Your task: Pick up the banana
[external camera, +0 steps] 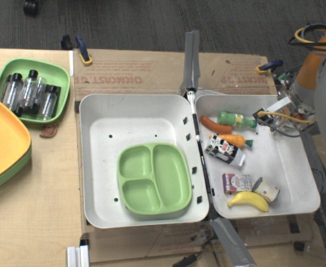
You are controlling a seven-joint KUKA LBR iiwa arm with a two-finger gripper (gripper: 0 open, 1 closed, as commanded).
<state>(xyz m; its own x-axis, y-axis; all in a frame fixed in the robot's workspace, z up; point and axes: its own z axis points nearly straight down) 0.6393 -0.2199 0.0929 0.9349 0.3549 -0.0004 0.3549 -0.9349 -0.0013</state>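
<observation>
The yellow banana (248, 201) lies flat near the front edge of the right bin (296, 166), curved ends pointing up. The arm comes in from the right, and its gripper (278, 117) hangs over the bin's far right corner, well behind the banana and apart from it. Nothing shows between the banana and the gripper except bare bin floor.
Close to the banana sit a small pink box (236, 182) and a white-and-brown piece (268, 191). Farther back lie two carrots (216, 125), a green bottle (235, 119) and a black-and-white carton (223, 148). The left bin (96, 149) holds a green divided plate (153, 178).
</observation>
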